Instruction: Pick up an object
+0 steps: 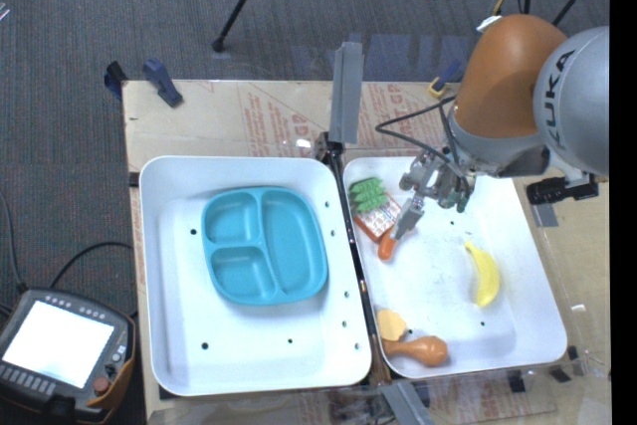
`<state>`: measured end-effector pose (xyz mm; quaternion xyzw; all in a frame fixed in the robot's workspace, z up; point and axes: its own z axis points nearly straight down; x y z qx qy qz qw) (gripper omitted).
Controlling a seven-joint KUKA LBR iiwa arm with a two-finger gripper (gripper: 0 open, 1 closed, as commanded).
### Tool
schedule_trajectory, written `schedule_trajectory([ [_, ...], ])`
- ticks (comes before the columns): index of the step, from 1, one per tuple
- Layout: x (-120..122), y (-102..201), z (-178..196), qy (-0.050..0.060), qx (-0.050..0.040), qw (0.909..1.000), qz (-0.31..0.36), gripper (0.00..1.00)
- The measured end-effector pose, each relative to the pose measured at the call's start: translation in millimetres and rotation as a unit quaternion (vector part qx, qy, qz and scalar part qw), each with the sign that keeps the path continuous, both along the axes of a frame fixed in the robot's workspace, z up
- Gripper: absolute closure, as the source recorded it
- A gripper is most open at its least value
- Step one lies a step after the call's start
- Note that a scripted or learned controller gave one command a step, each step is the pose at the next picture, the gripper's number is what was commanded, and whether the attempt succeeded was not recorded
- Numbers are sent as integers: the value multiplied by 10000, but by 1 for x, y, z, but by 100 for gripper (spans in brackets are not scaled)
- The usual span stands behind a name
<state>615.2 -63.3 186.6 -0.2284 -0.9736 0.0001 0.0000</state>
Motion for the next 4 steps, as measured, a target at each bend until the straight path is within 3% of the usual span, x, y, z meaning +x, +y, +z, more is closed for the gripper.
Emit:
schedule_trajectory([
  [1,-42,-43,-101,18,-1,9711,-2387,0],
  [2,29,-25,-100,7,-6,9311,-3647,0],
  [3,30,-21,-90,14,-14,9328,-3604,100],
  [4,30,-20,-91,20,-13,9332,-3595,0],
])
